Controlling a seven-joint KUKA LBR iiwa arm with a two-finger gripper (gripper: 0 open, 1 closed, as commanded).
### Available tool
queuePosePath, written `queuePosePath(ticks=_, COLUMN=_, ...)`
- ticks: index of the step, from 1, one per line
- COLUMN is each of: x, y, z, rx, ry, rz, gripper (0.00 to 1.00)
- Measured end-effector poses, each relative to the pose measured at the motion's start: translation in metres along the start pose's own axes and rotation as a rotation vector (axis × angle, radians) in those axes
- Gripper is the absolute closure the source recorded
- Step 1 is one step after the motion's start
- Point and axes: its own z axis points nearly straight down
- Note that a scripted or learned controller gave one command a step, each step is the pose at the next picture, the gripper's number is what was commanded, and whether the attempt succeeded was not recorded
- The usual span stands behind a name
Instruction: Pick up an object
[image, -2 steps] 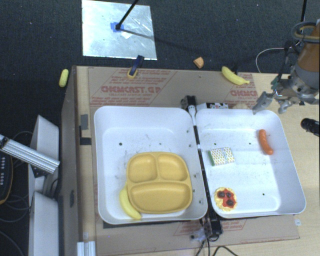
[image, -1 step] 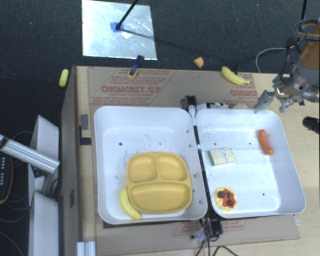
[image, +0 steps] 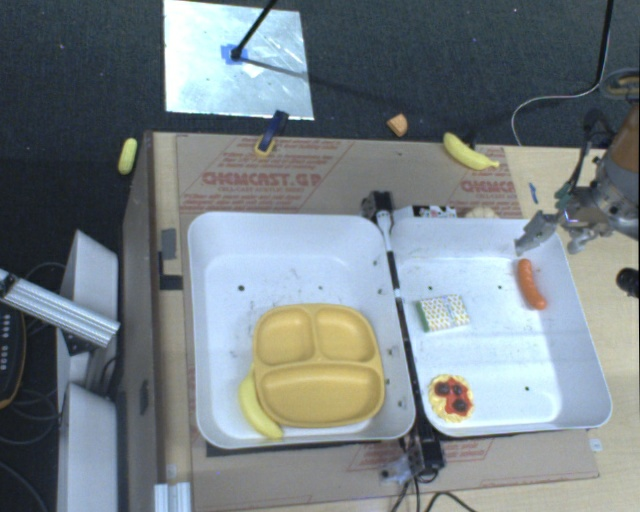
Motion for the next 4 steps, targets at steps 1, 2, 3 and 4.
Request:
queuePosePath(ticks=1, x=0.000, y=0.001, z=-0.011, rx=-0.004, ry=-0.001, rz=-0.002, gripper=1.00)
queuePosePath(ticks=2, x=0.001, y=0.045, z=-0.006, rx=-0.001, ry=0.001, rz=-0.002, gripper=1.00)
queuePosePath(ticks=3, x=0.000, y=0.045, z=-0.006, rx=-0.001, ry=0.000, rz=-0.002, gripper=0.00)
queuePosePath(ticks=4, x=0.000, y=0.050, z=-0.019, rx=-0.002, ry=0.000, rz=-0.003, gripper=0.00)
